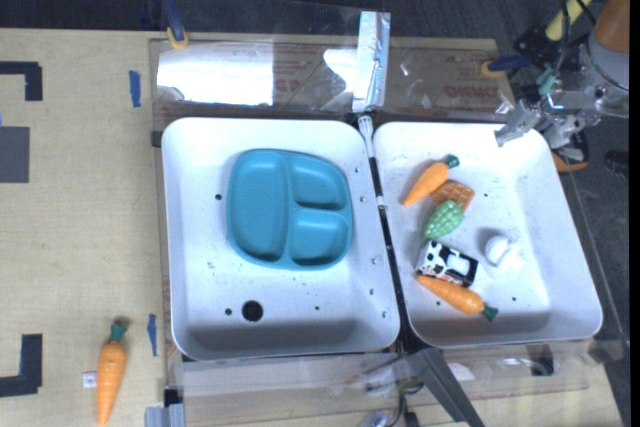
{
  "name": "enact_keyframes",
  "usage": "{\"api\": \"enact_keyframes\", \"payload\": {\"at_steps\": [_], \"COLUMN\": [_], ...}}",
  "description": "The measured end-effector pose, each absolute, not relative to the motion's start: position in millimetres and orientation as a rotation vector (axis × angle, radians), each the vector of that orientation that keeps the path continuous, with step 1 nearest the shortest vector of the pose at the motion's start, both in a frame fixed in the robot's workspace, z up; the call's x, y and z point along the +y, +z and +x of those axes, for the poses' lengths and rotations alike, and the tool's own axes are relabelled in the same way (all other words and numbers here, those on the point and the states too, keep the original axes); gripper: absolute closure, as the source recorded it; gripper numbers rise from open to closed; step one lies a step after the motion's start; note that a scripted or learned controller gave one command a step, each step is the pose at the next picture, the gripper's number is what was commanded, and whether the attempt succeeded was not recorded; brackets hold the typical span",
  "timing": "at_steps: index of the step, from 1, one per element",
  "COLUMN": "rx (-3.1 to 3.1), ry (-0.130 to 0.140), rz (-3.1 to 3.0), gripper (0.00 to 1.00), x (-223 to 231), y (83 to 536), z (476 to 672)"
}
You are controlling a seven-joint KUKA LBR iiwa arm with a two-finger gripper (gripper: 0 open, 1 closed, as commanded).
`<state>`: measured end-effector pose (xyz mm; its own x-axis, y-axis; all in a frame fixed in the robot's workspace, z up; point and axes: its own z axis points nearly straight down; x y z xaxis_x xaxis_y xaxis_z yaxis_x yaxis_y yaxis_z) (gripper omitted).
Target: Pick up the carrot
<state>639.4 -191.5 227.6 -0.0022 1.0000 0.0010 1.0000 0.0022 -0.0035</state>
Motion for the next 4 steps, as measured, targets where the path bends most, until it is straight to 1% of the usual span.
{"api": "enact_keyframes", "payload": {"at_steps": [1,2,3,4], "rx": [-2.39,-2.48,-2.483,-2.116], "ry": [0.004,-0.003,-0.006,-0.001], "rz": [-2.029,-1.933,-1.936,-2.323], "gripper": [0.0,0.0,1.0,1.0], "x": [-136,-99,-100,-41], "y": [148,86,96,191], "z": [655.3,654.1,655.7,657.9]}}
